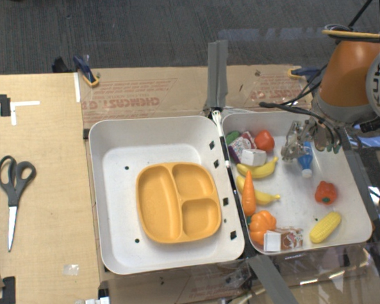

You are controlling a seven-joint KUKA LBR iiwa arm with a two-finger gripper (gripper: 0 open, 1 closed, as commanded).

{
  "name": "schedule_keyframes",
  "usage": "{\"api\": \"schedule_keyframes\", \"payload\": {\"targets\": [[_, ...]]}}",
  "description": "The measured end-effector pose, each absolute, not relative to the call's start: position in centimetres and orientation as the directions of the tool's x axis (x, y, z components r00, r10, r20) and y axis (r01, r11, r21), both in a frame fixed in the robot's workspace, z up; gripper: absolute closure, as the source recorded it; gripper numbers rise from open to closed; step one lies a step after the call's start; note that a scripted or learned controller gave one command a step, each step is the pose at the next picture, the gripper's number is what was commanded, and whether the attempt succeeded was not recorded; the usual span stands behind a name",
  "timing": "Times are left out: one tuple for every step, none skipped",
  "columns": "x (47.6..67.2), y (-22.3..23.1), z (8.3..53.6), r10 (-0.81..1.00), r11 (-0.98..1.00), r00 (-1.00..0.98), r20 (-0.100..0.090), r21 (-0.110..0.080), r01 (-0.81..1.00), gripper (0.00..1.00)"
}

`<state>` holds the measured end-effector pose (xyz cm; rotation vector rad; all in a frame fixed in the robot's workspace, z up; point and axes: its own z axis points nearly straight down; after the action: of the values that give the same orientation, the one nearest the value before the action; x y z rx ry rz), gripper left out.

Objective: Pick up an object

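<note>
Two shallow white bins are seen from above, set side by side on a bench. The left bin (pixel 110 204) holds a yellow divided plate (pixel 178 201). The right bin (pixel 356 189) holds a scatter of toy food.

The arm (pixel 349 74) reaches in from the right, and its gripper (pixel 297 149) is placed over the upper part of the right bin. Whether the claw is spread or pressed together cannot be told, since the metal parts are small and blurred. Nothing can be made out between them.

Just beside the gripper, a small blue-and-white bottle (pixel 305 161) is seen, probably the nearest thing to be picked. It is judged to be light, stiff and smooth, so it may slip; a hold across its narrow body would suit best.

Along the bin's left wall, a cluster is found: a red tomato (pixel 264 140), two bananas (pixel 258 170), a carrot (pixel 248 194) and an orange pumpkin (pixel 261 222), lying close or touching. These would be harder to take singly.

A red pepper (pixel 325 193) and a corn cob (pixel 325 227) lie well apart from the rest, toward the bin's lower right. Both are judged to be light hard plastic; the corn would be gripped across its middle.

Scissors (pixel 14 191) lie on the bench, far left.
</note>
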<state>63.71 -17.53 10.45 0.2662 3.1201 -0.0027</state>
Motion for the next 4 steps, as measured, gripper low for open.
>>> {"api": "schedule_keyframes", "payload": {"targets": [[62.1, -14.7, 26.0, 0.412, 0.911, -0.911, -0.006, 0.000, 0.412, 1.00], [56.6, -20.1, 14.7, 0.220, 0.976, -0.976, -0.003, 0.000, 0.220, 1.00], [56.6, -20.1, 14.7, 0.219, 0.976, -0.976, -0.003, 0.000, 0.219, 0.00], [52.4, -22.2, 9.4, 0.402, 0.915, -0.915, -0.008, 0.001, 0.402, 0.00]]}}
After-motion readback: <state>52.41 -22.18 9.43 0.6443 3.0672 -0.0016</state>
